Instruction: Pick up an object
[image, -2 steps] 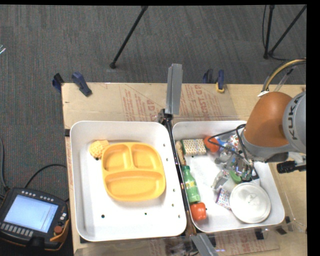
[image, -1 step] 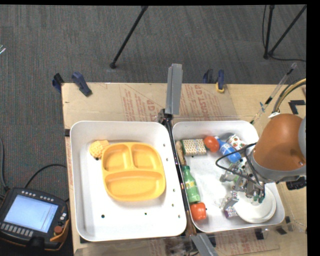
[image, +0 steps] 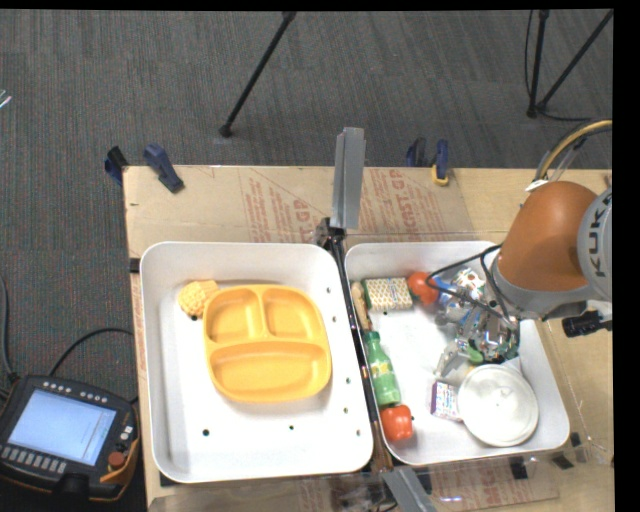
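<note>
**Arm low over the right bin, fingers unclear**

On the cardboard-topped bench (image: 260, 200) we saw 2 shallow white bins side by side. The left bin (image: 170, 350) was the fuller in footprint: a yellow tray (image: 268, 342) with 3 compartments lay in its middle, and a small yellow waffle-like piece (image: 196, 296) touched the tray's upper left corner.

The arm (image: 548, 240) came in from the right, its orange band above the wrist standing over the upper right part of the right bin (image: 420, 450). Below it the gripper (image: 478, 335) hung among its cables near the bin's middle right; we could not tell how its tips stood, and we saw no object between them.

In the right bin, a round white bowl (image: 497, 405) sat in the lower right corner, just below the gripper. A green bottle (image: 380, 368) lay along the left wall. A pale checked block (image: 388, 292) lay near the upper left, with a red ball-like object (image: 420, 286) just beside it on the right. A red tomato-like object (image: 397, 423) rested at the lower left, below the bottle. A small purple and white packet (image: 445, 400) lay touching the bowl's left edge.

Off the bench, a teach pendant (image: 65, 435) with a lit screen sat on the carpet at the lower left.
</note>
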